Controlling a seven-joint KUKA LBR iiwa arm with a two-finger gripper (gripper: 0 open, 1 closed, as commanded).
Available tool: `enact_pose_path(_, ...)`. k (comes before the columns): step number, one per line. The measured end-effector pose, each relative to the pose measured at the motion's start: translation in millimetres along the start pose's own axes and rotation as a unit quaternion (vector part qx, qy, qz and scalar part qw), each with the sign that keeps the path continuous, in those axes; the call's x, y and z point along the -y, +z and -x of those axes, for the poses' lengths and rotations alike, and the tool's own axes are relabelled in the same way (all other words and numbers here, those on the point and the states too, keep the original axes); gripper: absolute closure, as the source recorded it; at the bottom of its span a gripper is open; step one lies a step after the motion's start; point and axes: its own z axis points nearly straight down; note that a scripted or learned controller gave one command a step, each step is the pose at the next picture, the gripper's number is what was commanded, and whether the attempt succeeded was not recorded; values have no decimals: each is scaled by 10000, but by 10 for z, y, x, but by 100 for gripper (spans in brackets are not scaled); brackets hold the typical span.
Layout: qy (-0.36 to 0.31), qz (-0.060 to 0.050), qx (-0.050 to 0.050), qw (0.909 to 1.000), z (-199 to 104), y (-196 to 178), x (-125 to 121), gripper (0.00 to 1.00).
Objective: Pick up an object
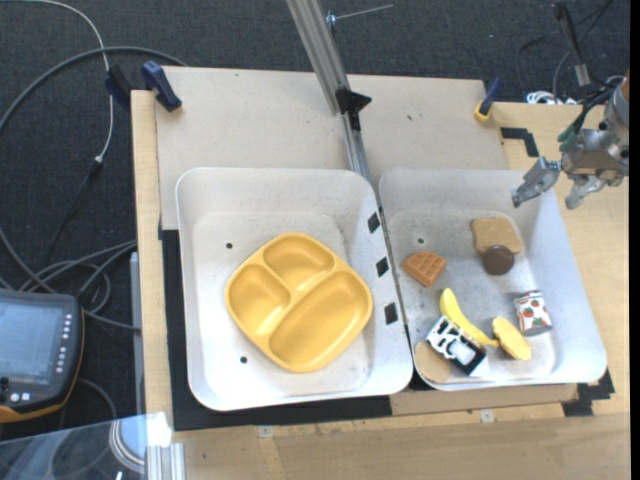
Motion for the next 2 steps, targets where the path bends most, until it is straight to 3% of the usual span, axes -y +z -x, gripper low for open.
enact_pose_path(1, -3, 16, 9, 10000, -20, 269, -288, 0)
enact_pose_path(2, -3, 32, 7, 10000, -57, 88, -269, 0)
